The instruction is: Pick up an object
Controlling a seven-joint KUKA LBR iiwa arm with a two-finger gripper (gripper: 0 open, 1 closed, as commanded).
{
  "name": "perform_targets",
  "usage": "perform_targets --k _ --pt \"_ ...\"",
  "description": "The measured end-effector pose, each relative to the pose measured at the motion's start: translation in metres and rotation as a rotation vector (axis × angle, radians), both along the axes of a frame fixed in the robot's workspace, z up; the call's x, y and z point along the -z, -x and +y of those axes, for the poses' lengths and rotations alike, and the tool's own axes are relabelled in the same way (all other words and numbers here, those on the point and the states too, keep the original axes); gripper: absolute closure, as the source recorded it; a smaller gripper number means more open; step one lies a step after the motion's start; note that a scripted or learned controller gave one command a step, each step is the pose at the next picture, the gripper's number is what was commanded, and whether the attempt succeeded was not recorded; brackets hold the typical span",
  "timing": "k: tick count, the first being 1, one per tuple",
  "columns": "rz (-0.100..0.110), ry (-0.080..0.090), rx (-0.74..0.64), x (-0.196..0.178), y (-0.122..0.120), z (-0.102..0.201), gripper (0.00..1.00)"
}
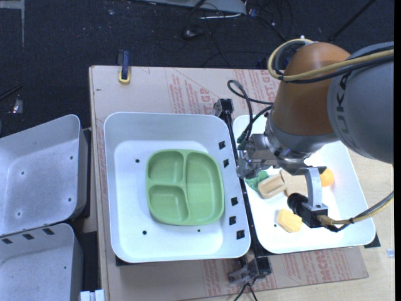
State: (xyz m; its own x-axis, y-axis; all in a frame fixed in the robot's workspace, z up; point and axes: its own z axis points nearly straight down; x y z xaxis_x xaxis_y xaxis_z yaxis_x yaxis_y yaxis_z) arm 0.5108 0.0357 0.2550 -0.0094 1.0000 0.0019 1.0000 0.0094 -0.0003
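Observation:
My gripper (245, 167) reaches down at the left edge of the right bin (357, 227), under the orange-banded wrist. Just below it lie a small green item (254, 182) and a tan block (270, 185), close together. A yellow piece (288, 221) rests nearer the front of that bin. At the right lies an orange-yellow piece (326, 178), partly behind the bracket. The arm hides the bin's back half. Nothing shows between the gripper's tips.
The left bin (122, 168) holds a green divided plate (185, 187) in its middle. Both bins sit on a cardboard-topped bench (169, 86). A white tray (37, 168) stands off the bench to the left.

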Motion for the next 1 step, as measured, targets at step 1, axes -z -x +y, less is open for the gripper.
perform_targets --k 1 --pt "0.001 0.0 0.0 0.002 0.0058 0.0606 1.0"
